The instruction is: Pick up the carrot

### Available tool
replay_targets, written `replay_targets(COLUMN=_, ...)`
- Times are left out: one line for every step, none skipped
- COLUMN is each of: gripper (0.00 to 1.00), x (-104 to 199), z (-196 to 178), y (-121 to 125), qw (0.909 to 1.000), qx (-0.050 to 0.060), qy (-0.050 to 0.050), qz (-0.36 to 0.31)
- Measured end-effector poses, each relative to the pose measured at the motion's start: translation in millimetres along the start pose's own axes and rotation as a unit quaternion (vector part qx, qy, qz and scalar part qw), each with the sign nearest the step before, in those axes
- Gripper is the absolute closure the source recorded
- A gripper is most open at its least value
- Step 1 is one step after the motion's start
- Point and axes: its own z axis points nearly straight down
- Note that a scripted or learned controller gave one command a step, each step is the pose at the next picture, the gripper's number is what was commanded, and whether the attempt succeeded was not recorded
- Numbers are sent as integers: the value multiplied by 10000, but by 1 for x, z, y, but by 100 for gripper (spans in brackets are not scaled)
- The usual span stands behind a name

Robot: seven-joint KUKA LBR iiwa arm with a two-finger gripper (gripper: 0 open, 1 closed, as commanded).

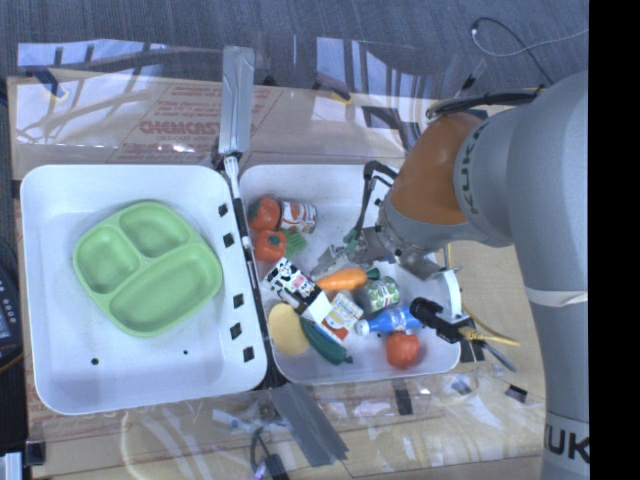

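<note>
Reaching in from the right, the grey arm [520, 168] hangs over the right bin [300, 183], while the left bin [50, 268] carries a green divided plate [148, 266]. The end effector [362, 253] sits just above the carrot [342, 280], which lies among the toys mid-bin; its grip state cannot be told.
</note>
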Motion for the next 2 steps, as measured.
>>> replay_targets(gripper=0, x=16, z=10, y=-2, qw=9994, qx=-45, qy=-19, qz=-337)
replay_targets(gripper=0, x=28, z=15, y=-43, qw=9993, qx=2, qy=0, qz=368)
